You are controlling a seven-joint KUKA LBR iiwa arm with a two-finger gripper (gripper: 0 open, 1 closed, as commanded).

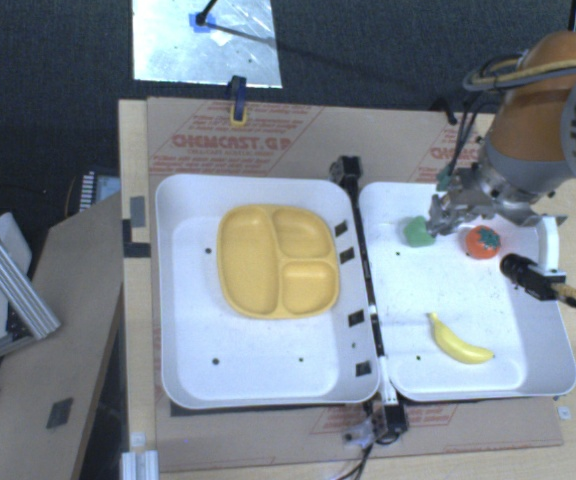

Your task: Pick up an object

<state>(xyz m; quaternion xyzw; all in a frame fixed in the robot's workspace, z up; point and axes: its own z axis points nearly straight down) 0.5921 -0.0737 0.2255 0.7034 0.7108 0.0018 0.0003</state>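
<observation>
Fingers: down low in the right bin (543, 373), but grey and blurred against the white floor. We cannot tell how far the gripper (446, 218) stands open, and we see nothing clearly clamped in it.

- Small green rounded object (417, 232): just beside the gripper tip, on its view-left side and slightly nearer the camera. It lies on the bin floor. We cannot tell whether it is touching or only close.
- Orange-red round fruit (482, 242) with a green cap: just beside the tip on the opposite, view-right side. It also lies on the floor, so the gripper sits between these two.
- Banana (460, 341): well apart from the tip, toward the camera. It lies flat near the bin's front and points slantwise.
- Floor between tip and banana: bare and speckled.

Arm: grey wrist and orange band rise up and to the view-right from the tip, over the bin's far right corner.

Left bin (183, 313): beyond the black-clipped seam, well apart from the gripper on its view-left. It holds a yellow three-compartment plate (268, 268), flat, at about mid-bin.

Under both bins is a cardboard sheet (230, 140) with red print. Past it, on the dark floor, lies a silvery square sheet (206, 28).
</observation>
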